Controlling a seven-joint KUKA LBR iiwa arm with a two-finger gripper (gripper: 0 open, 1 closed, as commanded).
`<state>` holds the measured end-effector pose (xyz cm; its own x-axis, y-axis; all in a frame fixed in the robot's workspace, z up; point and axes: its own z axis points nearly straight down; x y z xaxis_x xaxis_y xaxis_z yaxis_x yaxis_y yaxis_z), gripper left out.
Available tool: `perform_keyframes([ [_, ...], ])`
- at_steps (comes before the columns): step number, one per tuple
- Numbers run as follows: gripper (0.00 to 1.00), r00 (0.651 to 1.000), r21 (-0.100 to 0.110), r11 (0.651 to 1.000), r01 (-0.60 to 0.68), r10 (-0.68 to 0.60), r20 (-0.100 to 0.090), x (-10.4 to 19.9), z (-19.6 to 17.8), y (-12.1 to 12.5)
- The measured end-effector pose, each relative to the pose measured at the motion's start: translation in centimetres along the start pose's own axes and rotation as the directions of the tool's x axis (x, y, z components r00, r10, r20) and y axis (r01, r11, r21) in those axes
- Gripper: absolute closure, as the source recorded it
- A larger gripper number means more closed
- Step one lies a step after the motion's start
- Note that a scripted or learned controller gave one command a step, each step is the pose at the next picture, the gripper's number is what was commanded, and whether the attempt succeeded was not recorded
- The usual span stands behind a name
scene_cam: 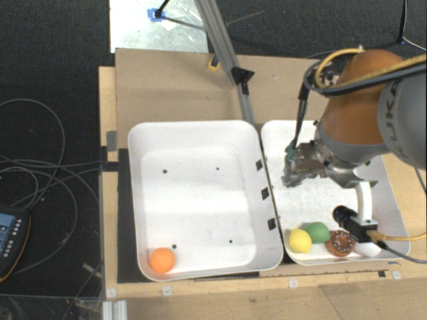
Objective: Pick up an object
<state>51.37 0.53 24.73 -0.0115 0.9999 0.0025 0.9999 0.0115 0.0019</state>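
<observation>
Nearest the front edge, inside the right bin [393,209], a cluster of candidates: yellow ball [299,241], green ball [317,231], brown patterned piece [342,243] and a white piece [369,249] partly under a black fitting on the arm; all touching or just beside one another along the near wall; in the near left corner of the left bin [193,135], apart from the rest, an orange ball [162,260].

Further back, over the bare middle of the right bin, the gripper [293,176]; too dark and foreshortened to judge whether spread or pressed together; nothing visible between its tips.

Judged as the approach step; nothing lifted yet. Next move probably calls for travel toward the near wall, then a descent onto one ball; tight crowding there, so risk of nudging neighbours or closing on two at once; round balls likely to roll away from a glancing touch.

Beneath both bins, a pale wooden bench [173,85]; beyond it a grey pole [220,39] slanting up; dark carpet [53,45] all round, with loose cables [33,179] and a handheld pendant [10,235] at the left.
</observation>
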Motion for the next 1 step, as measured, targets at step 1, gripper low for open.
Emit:
perform_keyframes([
  [1, 1.00, 1.000, -0.001, 1.000, 0.000, 0.000, 0.000, 5.70, -0.55, 0.85],
])
